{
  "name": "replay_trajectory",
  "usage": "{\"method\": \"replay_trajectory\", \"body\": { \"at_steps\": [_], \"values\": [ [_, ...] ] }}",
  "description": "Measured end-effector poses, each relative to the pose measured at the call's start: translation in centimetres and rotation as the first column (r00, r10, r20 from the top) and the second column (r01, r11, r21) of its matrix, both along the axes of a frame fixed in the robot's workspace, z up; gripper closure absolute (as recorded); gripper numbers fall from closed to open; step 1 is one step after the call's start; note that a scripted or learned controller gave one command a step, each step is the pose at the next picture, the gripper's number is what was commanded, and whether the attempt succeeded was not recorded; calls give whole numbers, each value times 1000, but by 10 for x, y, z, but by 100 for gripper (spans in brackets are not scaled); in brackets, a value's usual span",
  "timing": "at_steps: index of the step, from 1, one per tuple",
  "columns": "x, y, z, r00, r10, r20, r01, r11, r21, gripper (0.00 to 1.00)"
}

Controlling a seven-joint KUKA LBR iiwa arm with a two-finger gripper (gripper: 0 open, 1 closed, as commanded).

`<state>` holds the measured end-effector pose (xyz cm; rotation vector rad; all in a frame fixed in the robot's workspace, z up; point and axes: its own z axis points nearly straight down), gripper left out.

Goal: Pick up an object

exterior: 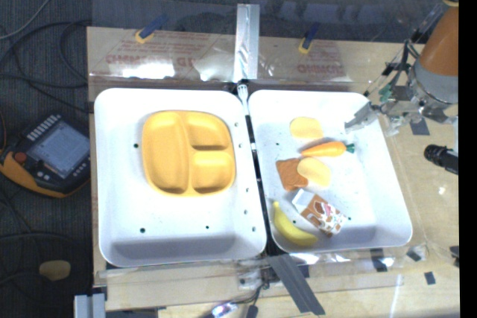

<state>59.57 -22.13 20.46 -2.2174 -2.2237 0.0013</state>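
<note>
The arm (441,48) is reaching in from the right, and its gripper (363,118) is hanging over the upper right corner of the right bin (387,190). Whether the gripper is open or closed I cannot tell from here; nothing is showing between its tips.

The right bin is holding the loose objects. A carrot (325,149) is lying flat just below and left of the gripper, apart from it. A pale yellow disc (305,127) is sitting just above the carrot. A brown square piece (289,173) is lying below the carrot, with a second yellow disc (316,171) overlapping its right edge. Nearer the front wall, a banana (289,227) is lying beside a small printed carton (320,212), the two touching.

The left bin (119,227) is holding a yellow divided tray (188,153), lying flat near its centre.
</note>
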Motion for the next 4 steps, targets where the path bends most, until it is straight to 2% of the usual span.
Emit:
{"method": "replay_trajectory", "body": {
  "at_steps": [1, 2, 3, 4],
  "values": [
    [36, 27, -112, 982, -187, 0, 187, 982, -1, 0],
    [-34, 36, -115, 1000, -23, 11, 24, 1000, -5, 0],
    [-60, 28, -114, 991, 135, 16, -135, 991, -8, 0],
    [-81, 22, -114, 966, 260, 17, -259, 966, -12, 0]
  ]
}}
